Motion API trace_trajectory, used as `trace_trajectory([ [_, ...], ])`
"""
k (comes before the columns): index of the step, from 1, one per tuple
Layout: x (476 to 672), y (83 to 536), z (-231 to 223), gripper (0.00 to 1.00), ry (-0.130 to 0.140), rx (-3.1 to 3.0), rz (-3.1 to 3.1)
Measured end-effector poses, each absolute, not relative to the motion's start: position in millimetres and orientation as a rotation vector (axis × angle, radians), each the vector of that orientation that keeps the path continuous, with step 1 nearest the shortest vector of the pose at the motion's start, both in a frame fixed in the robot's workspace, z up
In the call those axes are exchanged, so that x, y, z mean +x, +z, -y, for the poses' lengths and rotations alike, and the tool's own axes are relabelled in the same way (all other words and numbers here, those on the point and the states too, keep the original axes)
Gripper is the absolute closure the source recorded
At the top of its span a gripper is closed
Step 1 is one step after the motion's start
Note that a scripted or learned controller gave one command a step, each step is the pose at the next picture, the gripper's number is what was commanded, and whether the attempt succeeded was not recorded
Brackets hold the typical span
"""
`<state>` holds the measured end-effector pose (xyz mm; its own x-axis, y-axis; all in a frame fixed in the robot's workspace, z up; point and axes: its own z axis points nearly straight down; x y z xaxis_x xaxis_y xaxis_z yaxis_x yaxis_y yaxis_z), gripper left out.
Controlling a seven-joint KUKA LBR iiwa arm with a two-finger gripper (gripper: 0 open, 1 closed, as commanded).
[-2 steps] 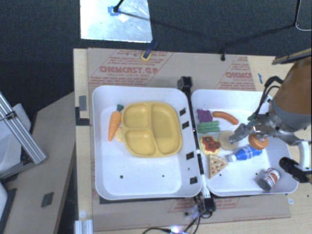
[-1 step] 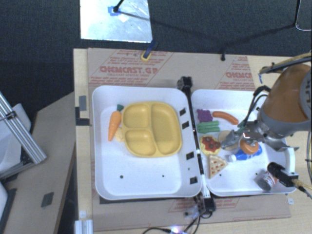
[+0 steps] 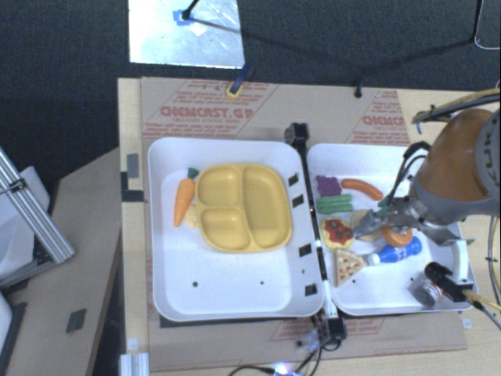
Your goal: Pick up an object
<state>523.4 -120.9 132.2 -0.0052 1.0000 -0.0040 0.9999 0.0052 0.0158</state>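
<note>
Right bin (image 3: 368, 159): the hand (image 3: 374, 224) hangs low over a pizza slice (image 3: 338, 232) at the bin's middle, partly hiding an orange item (image 3: 399, 236) and a blue bottle (image 3: 395, 252); whether it is open or closed cannot be told. Sausage (image 3: 362, 186), grapes (image 3: 329, 185) and green pods (image 3: 334, 203) lie behind it.

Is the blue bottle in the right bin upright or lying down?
Lying down. The blue bottle rests on its side on the right bin floor, white cap end pointing left, just below the tool.

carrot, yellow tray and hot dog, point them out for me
carrot (image 3: 183, 199), camera view, middle of its orange body
yellow tray (image 3: 241, 207), camera view, its central divider
hot dog (image 3: 362, 187), camera view, middle of its length
</note>
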Motion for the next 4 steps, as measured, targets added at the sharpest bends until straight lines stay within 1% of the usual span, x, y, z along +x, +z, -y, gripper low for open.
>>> trace_trajectory([
  [1,524.1,97.2,121.1,0.0,0.005,2.217,-2.219],
  [2,523.8,105.5,121.1,1.0,0.003,2.217,-2.221],
  [4,518.0,194.9,123.8,1.0,0.005,2.213,-2.222],
])
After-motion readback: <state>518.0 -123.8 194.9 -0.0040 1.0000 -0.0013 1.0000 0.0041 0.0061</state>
